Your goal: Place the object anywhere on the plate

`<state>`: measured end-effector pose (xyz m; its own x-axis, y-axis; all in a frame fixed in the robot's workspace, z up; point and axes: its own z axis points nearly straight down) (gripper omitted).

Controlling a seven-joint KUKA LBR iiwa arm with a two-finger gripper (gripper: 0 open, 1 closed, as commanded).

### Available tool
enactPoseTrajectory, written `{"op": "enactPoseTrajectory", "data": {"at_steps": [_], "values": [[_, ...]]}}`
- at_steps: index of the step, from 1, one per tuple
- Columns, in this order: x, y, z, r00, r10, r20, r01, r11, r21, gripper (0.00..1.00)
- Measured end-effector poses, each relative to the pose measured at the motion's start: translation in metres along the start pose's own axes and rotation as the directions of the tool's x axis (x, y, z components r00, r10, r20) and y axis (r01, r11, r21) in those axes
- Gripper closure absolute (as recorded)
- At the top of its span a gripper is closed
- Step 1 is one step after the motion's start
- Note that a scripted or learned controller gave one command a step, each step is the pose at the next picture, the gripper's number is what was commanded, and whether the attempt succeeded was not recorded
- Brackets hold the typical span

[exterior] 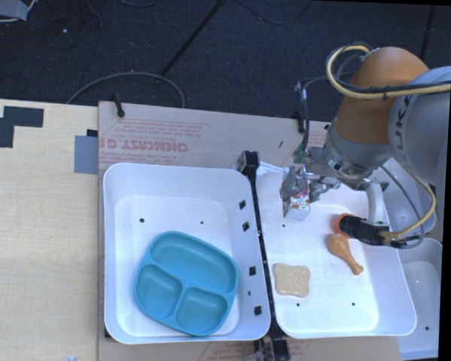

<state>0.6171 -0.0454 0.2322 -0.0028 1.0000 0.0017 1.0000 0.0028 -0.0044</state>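
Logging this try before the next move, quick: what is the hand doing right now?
Hand: shut on a small carton, over the right bin.

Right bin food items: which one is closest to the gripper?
The small carton-like item, right at the gripper near the right bin's back-left corner. The drumstick and bread slice lie farther forward, apart from it.

The arm [410, 110] runs out past the right edge. Its wrist covers the right bin's [339, 310] far corner, and the small carton [298, 206] under the gripper [296, 189] is blurred (its print unreadable).
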Motion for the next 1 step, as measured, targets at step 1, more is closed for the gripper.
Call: {"op": "enactPoseTrajectory", "data": {"at_steps": [1], "values": [[0.0477,-0.0132,0.0115,1.0,-0.001,0.0,0.001,1.0,0.002,1.0]]}}
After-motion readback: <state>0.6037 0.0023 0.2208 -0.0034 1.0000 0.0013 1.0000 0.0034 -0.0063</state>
